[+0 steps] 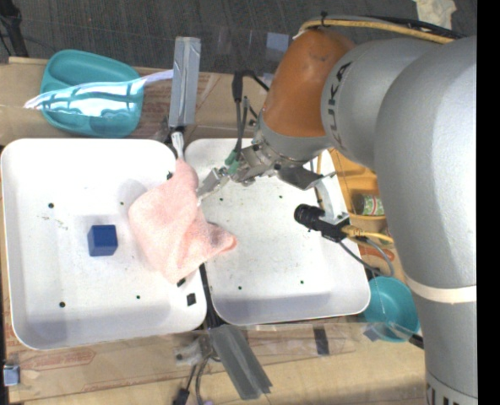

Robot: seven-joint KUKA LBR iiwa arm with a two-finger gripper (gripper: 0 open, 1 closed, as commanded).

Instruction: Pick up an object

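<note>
two white bins [30, 226], pink cloth [178, 226] across both, claw [209, 180] pinching its corner

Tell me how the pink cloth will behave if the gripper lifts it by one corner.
The pink cloth looks soft and crumpled, so it would probably hang limp and unfold. It drapes over the rim between the left bin and the right bin, so it may drag. It seems light.
</note>
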